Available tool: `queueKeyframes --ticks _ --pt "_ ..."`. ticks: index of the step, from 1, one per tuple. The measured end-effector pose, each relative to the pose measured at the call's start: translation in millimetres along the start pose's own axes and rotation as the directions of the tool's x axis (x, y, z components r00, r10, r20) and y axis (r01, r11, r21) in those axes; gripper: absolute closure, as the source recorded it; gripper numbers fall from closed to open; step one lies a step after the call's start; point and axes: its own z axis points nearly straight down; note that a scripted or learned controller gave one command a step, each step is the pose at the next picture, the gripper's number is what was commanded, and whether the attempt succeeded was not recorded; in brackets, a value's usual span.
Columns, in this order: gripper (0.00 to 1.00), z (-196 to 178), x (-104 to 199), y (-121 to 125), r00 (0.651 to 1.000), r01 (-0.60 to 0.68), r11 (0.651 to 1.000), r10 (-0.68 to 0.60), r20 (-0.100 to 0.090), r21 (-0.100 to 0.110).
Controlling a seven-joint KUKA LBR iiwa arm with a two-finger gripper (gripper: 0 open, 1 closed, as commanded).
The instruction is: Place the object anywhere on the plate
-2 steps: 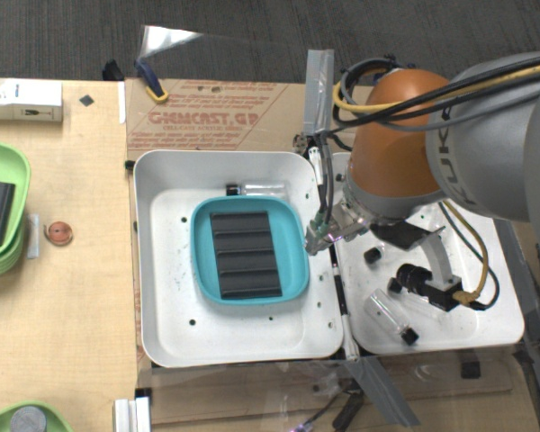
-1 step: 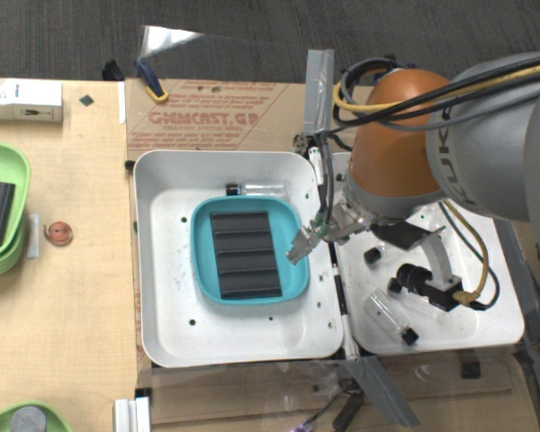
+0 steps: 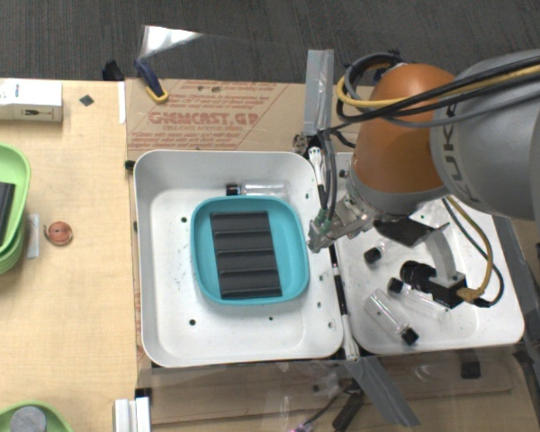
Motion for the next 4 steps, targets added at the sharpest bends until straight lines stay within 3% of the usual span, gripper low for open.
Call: queueKeyframes --ticks 1,2,3,4 --pt "0.00 0 0 0 1.000 0.000 1.000 0.000 0.000 0.000" --pt "1.00 -8 -2 0 1.000 -0.003 1.000 0.003 0.001 0.002" --pt "0.00 -8 -2 0 1.000 -0.003 1.000 0.003 0.001 0.002" --pt "1.00 -16 -5 0 1.000 -0.005 1.000 0.005 0.002 0.004"
